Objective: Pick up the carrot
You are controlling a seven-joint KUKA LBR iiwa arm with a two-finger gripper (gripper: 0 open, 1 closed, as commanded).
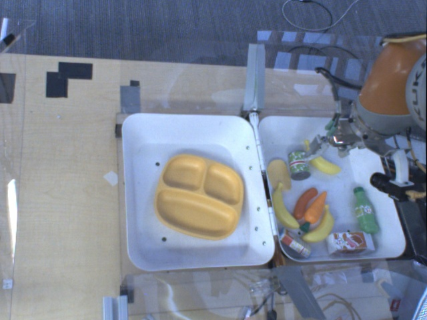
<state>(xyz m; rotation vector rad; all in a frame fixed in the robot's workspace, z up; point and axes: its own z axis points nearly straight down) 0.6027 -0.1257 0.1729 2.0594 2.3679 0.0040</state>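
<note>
A small carton (349, 243) lies at the right bin's (387, 179) near edge, a green bottle (364, 211) just behind it. The carrot (315, 207) rests mid-bin, touching a banana (321, 227) and a red piece (305, 203). The gripper (322, 141) hovers over the bin's far side; whether its jaws are open or closed, I cannot tell.

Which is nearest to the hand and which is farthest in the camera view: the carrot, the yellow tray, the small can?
From the hand:
1. Small can, just beside it, right bin.
2. Carrot, lower, right bin's middle.
3. Yellow tray, left bin.
</note>
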